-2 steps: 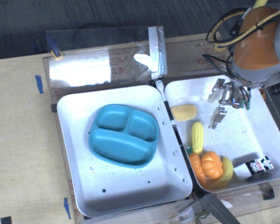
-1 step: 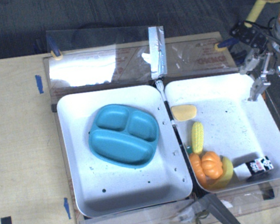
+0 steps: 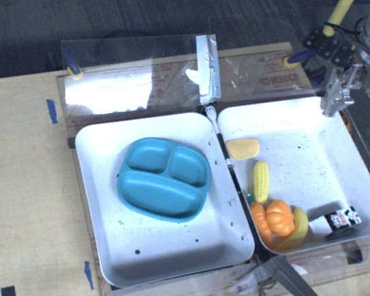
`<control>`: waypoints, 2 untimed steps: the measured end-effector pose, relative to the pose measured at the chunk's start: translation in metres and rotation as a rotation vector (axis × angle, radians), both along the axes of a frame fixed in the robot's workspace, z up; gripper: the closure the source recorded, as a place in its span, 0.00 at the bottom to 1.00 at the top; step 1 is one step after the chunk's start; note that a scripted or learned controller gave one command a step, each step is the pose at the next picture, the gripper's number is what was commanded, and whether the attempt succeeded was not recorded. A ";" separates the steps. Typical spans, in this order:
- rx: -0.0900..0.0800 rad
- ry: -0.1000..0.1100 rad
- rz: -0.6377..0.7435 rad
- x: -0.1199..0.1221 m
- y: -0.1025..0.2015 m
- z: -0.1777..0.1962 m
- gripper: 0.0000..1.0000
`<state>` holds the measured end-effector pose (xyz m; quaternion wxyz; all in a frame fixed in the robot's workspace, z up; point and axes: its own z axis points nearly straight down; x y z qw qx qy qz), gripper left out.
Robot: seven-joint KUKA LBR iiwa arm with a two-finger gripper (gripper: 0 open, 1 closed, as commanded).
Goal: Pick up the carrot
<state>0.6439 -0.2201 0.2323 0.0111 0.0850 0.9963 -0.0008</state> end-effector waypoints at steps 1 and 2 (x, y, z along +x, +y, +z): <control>0.001 0.001 0.000 0.000 0.000 -0.001 0.00; 0.004 0.021 0.144 0.006 0.057 -0.066 0.00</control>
